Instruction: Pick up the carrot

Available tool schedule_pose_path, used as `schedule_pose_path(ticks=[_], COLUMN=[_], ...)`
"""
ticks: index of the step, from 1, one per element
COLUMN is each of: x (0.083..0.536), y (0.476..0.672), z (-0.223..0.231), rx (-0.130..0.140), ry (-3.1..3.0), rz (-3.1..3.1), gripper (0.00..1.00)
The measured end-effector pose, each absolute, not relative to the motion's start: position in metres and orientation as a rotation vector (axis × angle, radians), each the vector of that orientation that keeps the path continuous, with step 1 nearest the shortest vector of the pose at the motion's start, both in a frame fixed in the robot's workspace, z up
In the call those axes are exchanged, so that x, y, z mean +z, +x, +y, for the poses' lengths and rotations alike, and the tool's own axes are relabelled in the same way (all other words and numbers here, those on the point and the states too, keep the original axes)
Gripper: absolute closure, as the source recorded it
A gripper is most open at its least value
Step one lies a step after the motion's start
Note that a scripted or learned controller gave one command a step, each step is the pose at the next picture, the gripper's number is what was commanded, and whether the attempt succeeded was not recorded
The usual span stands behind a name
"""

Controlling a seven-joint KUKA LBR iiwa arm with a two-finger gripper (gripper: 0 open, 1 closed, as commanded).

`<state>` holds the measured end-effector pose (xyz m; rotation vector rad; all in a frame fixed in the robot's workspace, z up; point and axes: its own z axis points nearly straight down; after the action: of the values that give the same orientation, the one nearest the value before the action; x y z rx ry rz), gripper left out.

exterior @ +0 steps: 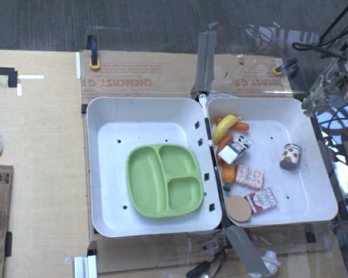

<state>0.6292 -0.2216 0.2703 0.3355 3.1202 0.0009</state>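
Looking down on the bench, you are seeing the two shallow white bins side by side; the right-hand white bin [313, 172] is holding the clutter, packed along its 9 o'clock wall. The carrot, an orange tapered piece [227, 152], is lying in that cluster, partly under a small black-and-white carton [239, 145] and just below the yellow banana [225, 127]. More orange is showing at 12 o'clock of the banana and lower down by the divider, so judge which piece is the carrot before committing.

The arm's metal wrist and gripper [327, 88] are hanging at about 2 o'clock of that bin, outside its rim, well apart from the carrot. Whether the tool is apart or together, I cannot tell: it is too blurred.

You are aiming for a tight spot. Approaching from above at the carrot's exposed lower end, toward 7 o'clock of the carton, is probably giving the cleanest bite. Closing across the narrow width, not along it, is likely keeping the carton and the pink snack packet [249, 177] out of the grasp. The bin wall is close, so clearance looks thin.
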Motion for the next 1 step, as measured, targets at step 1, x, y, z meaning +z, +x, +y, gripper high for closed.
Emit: schedule_pose_path(ticks=[1], x=[0.2763], y=[0.6299], z=[-0.2214], rx=[0.000], ry=[-0.210], rz=[3.128], gripper=[1.00])
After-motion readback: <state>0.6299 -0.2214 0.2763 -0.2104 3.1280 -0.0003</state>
